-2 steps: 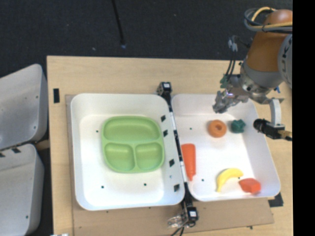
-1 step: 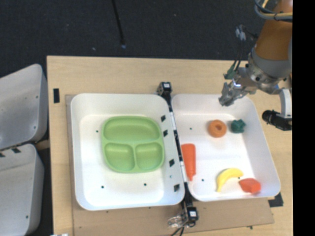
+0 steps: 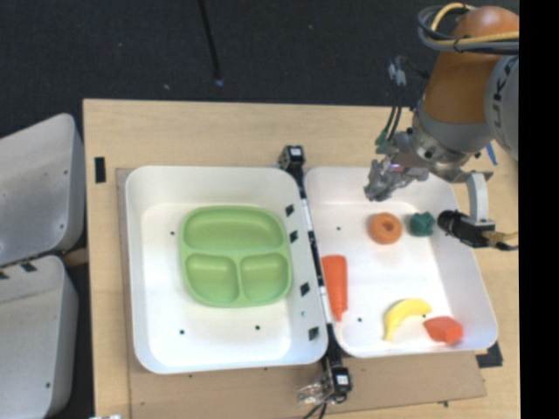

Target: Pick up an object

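At centre left, a green divided plate (image 3: 235, 255) is seen in the left bin (image 3: 140, 321). Right of centre, the right bin (image 3: 463, 264) holds loose pick candidates: carrot (image 3: 335, 285), banana (image 3: 404, 314), orange ring (image 3: 384, 228). At upper right, the gripper (image 3: 383, 188) is poised just above the ring, nothing held; its opening cannot be judged.

Right bin (image 3: 349, 190) was kinda crowded: orange ring (image 3: 384, 228) and green lump (image 3: 423, 224) sat just beside each other, carrot (image 3: 335, 285) hugged the left wall, banana (image 3: 405, 315) touched the red piece (image 3: 444, 329). Middle floor stayed open.
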Available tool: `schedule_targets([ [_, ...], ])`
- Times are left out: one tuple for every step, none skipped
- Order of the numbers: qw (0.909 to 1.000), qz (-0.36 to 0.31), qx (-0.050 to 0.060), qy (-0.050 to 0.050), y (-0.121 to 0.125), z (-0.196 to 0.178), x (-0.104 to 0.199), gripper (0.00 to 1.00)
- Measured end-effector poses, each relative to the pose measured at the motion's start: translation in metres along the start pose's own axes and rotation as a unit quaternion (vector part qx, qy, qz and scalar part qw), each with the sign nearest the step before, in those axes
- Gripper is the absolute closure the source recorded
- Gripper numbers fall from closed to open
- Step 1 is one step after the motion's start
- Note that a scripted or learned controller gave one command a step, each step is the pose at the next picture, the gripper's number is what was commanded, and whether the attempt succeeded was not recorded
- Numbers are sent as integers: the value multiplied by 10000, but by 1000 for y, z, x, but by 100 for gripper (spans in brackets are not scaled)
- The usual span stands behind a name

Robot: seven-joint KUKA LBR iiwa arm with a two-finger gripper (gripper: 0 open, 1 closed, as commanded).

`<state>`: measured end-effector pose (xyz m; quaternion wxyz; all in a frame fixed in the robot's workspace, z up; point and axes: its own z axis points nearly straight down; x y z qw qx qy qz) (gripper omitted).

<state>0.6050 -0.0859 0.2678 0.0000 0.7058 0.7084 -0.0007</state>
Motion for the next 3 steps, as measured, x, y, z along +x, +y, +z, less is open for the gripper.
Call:
schedule_targets([
  [10000,-14,-7,9,-11,-6,55,100],
  [10000,-19,1,12,-26,-5,113,100],
  [10000,-5,3,3,-44,1,154,100],
])
